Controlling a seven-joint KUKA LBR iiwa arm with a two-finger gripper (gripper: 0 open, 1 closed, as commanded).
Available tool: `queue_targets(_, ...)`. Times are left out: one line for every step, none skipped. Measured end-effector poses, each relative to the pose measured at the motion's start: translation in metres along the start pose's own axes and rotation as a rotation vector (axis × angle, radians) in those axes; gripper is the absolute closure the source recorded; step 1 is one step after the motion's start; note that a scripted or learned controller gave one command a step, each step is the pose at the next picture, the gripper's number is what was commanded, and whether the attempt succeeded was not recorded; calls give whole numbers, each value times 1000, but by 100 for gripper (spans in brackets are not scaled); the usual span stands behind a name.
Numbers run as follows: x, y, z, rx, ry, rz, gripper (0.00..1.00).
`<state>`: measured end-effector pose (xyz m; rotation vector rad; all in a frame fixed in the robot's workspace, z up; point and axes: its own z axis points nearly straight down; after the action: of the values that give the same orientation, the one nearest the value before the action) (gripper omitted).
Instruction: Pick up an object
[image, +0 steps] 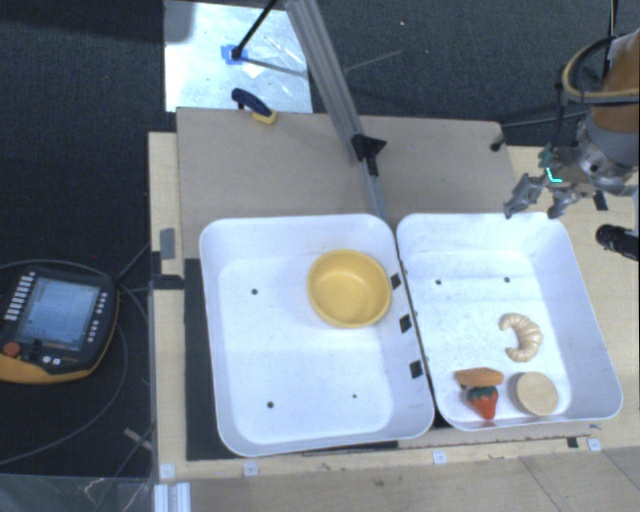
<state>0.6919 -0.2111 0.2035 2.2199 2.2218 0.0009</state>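
The left bin (240, 400) holds a yellow bowl (348, 287). The right bin (470, 245) holds a croissant (522, 335), a round biscuit (537, 393) and a strawberry (484, 399). The tool (540, 197) hovers spread wide above its far edge, holding nothing.

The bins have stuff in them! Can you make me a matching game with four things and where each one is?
Things:
1. yellow bowl
2. croissant
3. round cookie
4. gripper

Places:
A. near corner of the right bin
B. above the right bin's far edge
C. left bin, toward its far right side
D. right bin, just behind the cookie

Pairs: 1-C, 2-D, 3-A, 4-B
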Motion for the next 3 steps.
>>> queue_targets(0, 0, 0, 0, 0, 0, 0)
queue_targets(7, -7, 57, 4, 1, 0, 0)
queue_targets(7, -8, 109, 4, 1, 0, 0)
